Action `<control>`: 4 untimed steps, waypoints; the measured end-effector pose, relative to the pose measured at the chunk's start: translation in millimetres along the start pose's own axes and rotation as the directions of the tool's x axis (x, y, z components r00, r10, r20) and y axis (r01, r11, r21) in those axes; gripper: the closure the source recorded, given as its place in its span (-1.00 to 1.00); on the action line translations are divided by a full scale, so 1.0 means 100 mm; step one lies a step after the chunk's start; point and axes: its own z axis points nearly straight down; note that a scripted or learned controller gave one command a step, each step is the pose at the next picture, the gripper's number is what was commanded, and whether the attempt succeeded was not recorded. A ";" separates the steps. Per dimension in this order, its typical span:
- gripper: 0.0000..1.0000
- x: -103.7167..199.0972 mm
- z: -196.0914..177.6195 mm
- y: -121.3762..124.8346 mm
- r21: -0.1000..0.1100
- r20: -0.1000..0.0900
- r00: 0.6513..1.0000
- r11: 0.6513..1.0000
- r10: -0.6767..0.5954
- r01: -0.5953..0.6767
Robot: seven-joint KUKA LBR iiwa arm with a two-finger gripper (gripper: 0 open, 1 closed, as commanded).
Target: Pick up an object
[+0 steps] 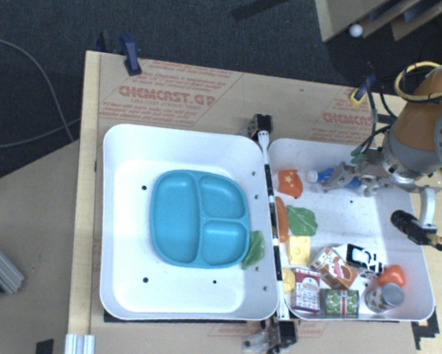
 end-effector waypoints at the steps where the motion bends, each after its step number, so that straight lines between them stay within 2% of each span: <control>1: -1.00 0.40 0.05 0.21 0.016 0.007 1.000 1.000 0.003 -0.003; 2: 1.00 0.40 -0.04 0.20 0.020 0.009 1.000 1.000 0.001 -0.001; 3: 1.00 0.23 -0.70 -0.44 -0.002 0.003 1.000 1.000 0.003 -0.003; 4: -1.00 0.24 -0.69 -0.44 0.000 0.002 1.000 1.000 0.002 -0.002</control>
